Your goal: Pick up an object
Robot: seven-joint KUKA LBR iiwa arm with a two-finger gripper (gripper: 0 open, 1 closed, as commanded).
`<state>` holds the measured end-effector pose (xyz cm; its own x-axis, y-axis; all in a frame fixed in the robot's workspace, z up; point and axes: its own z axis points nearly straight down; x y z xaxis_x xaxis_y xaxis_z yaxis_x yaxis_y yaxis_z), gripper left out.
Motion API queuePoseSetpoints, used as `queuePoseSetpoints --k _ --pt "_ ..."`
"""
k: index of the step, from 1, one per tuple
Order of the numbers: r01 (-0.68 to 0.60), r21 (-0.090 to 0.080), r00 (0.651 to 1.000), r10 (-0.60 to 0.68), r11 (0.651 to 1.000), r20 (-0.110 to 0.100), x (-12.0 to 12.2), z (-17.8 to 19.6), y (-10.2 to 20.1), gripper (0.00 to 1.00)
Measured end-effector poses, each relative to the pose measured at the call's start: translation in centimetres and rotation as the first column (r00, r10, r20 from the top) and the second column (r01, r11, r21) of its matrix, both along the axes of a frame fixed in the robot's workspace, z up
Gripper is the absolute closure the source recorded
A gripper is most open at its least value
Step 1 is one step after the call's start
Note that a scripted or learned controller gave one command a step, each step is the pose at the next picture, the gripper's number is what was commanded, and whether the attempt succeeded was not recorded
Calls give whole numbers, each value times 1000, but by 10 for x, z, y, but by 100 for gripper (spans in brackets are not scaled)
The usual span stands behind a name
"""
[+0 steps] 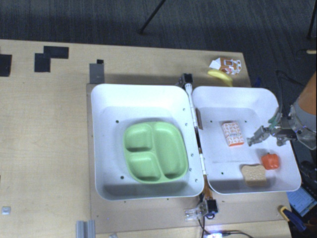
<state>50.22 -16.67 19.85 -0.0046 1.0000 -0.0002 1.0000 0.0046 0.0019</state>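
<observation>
Three loose things in the right bin [257,95]: a small white and orange packet [232,133] about mid-floor, an orange-red toy [270,161] toward the right wall, and a tan bread slice [254,174] up against the near wall. Packet sitting with bare white floor on every side, so plenty of room around it. Toy and bread close together, nearly touching, both crowding the near right corner with little clearance from the walls.

Gripper [258,136] reaching in from the right, hanging just right of the packet and up-left of the toy, tips pointing toward the packet. Nothing visibly pinched. Can't tell how far apart the tips are from this angle, too small and dark.

Left bin [106,105] taken up by a green sectioned plate [156,151] lying flat in the middle, white floor showing all round it. Bins side by side, rims meeting along a centre seam.

On the counter [44,143] behind the right bin, a yellow banana-like thing [220,75] and a small printed packet [231,65], well clear of the rim.
</observation>
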Motion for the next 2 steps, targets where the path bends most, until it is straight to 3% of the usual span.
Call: queuePoseSetpoints --k 1,2 --pt "1 0 1000 -1 1000 2 42 -104 6 0" --pt "0 0 1000 0 1000 4 43 -93 7 100"
